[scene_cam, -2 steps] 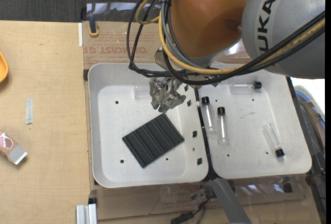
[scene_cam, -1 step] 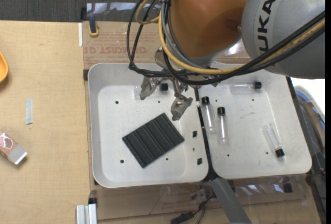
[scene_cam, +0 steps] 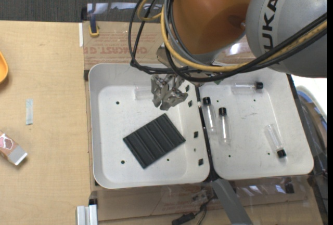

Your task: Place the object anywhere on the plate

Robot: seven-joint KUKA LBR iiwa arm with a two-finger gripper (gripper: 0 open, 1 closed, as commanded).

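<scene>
A dark ribbed plate (scene_cam: 154, 140), square and turned at an angle like a diamond, lies flat on the floor of the left white bin (scene_cam: 104, 130), near the bin's middle and towards its front. Nothing rests on the plate. Just above it in the camera view, towards the back of the same bin, hangs the gripper (scene_cam: 168, 95), a grey metal cluster pointing down; whether its fingers are apart or together I cannot tell, and I see nothing between them. The gripper hangs clear of the plate. The arm (scene_cam: 250, 16) fills the upper right, a large orange dome beside a grey housing, with black and yellow cables (scene_cam: 151, 16) looping around it. In the right white bin (scene_cam: 302, 156) lie several clear tubes with black caps: two (scene_cam: 216, 119) side by side near the wall shared with the left bin, one (scene_cam: 247, 85) lying across the back, and one (scene_cam: 274, 141) tilted towards the front right. To the left of the bins stretches a pale wooden bench (scene_cam: 47, 167), bearing a small grey strip (scene_cam: 29, 112) and a small wrapped block (scene_cam: 11, 148) near the left edge.
</scene>
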